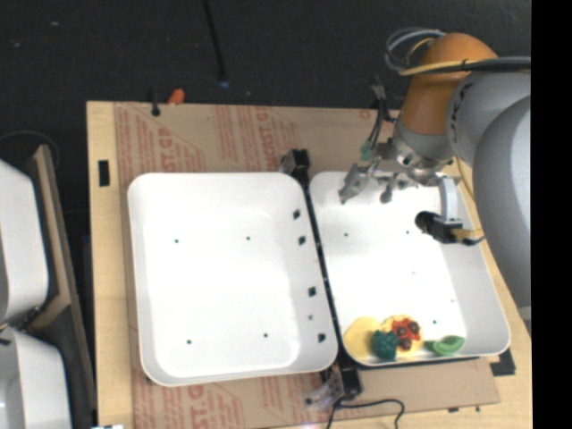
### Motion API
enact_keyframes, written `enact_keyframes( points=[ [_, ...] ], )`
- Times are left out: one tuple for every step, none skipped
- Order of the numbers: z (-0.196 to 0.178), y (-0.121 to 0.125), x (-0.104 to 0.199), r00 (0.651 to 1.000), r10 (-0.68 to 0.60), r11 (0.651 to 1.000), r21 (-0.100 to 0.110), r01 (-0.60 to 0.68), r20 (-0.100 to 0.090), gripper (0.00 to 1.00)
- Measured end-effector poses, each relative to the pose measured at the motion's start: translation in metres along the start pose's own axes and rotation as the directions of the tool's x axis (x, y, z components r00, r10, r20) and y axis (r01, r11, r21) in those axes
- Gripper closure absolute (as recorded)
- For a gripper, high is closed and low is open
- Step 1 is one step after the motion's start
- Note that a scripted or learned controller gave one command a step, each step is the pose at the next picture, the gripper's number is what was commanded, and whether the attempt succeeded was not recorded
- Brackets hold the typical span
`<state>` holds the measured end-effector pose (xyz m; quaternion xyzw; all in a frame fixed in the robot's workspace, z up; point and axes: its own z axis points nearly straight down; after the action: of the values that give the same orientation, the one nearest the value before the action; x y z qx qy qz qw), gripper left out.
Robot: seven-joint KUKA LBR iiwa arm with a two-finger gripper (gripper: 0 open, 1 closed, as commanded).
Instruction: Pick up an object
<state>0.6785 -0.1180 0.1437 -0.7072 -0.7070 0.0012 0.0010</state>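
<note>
A small heap of objects lies at the near edge of the right bin: a yellow piece, a teal piece, a red and dark piece and a green piece. My gripper hangs over the far left corner of that bin, well away from the heap. Its two fingers point down and stand apart, with nothing between them.
The left bin sits beside the right one, with black clips along the divide. Both rest on a cardboard sheet. The grey arm with its orange band fills the upper right. A black fitting juts over the right bin.
</note>
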Motion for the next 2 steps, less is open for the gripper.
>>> enact_keyframes(
  points=[
    [0.045,-0.001,0.000,1.000,0.000,1.000,0.000,0.000,0.000,0.00],
    [0.032,0.001,-0.001,1.000,0.001,1.000,-0.006,-0.001,0.001,1.00]
  ],
)
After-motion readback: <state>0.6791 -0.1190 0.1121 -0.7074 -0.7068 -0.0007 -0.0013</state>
